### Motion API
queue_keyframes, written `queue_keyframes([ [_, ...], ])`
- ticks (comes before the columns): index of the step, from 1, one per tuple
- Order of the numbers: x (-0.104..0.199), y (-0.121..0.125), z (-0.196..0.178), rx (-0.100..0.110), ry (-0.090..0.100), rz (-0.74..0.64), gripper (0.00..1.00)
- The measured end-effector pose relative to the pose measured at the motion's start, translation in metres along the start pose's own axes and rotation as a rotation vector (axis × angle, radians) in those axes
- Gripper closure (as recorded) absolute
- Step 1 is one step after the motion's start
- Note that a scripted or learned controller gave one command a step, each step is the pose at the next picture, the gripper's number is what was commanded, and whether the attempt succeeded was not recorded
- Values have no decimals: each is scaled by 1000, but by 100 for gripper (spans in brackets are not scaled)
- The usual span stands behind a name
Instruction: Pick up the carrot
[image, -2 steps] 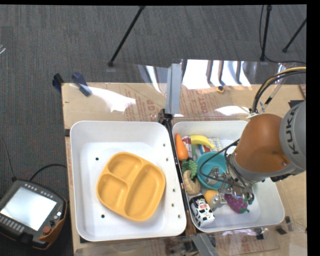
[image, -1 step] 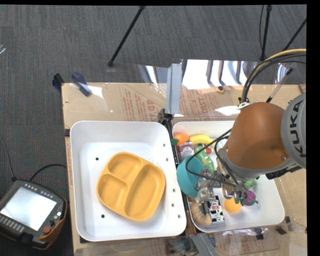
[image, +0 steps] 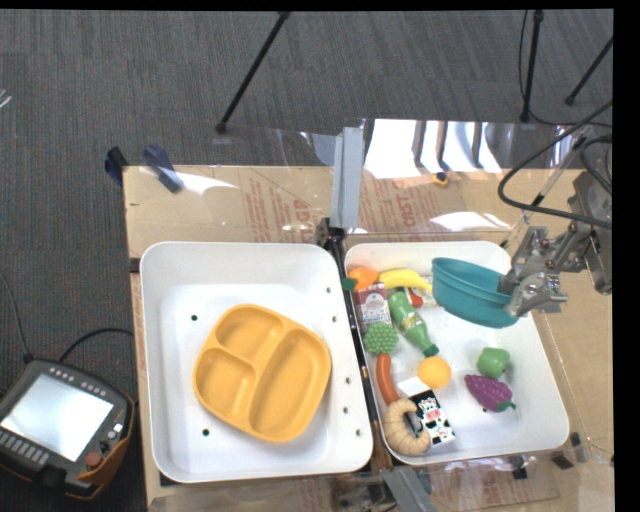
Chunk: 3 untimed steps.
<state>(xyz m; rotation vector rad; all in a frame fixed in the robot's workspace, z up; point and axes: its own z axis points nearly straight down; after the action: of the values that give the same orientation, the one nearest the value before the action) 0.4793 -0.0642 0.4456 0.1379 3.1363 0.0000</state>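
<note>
The carrot is a small orange piece with a green top, lying in the far left corner of the right bin, beside a yellow banana. My gripper hangs over the right bin's far right side, well to the right of the carrot. It is shut on the right rim of a teal bowl, which sits tilted and raised above the bin floor. The bowl lies between the gripper and the carrot.
The right bin also holds a green bottle, a red carton, an orange, a sausage, a green pepper, purple grapes, a bagel and a cow-print carton. A yellow divided plate fills the left bin.
</note>
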Motion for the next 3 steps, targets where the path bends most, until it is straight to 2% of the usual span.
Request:
queue_keyframes([
  [1,-2,-50,90,-6,13,-427,100],
  [2,-43,-42,267,-12,15,-834,100],
  [3,-25,-38,184,-3,1,-830,100],
])
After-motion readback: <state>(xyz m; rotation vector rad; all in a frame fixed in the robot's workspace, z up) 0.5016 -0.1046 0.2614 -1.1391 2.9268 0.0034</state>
